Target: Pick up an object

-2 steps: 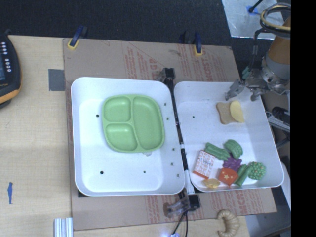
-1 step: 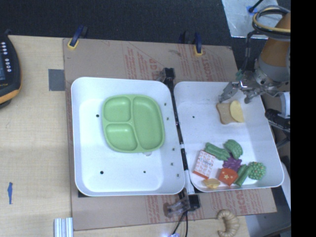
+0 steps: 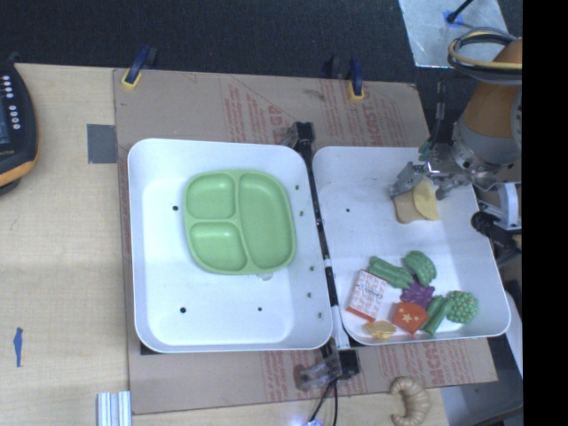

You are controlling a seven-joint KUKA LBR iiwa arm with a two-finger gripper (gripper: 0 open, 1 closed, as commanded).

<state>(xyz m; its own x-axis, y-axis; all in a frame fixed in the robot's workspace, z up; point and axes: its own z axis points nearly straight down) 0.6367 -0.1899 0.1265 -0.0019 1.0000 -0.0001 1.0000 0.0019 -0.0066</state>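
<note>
Reaching in from the right of the frame, the gripper [image 3: 424, 183] sits low in the upper part of the right bin [image 3: 355, 238], its jaws apparently clenched around a pale yellow piece [image 3: 417, 206] that hangs just below them. The grasp step looks in hand; next comes a straight lift, clear of the toy food pile [image 3: 410, 296] at the lower right.
</note>
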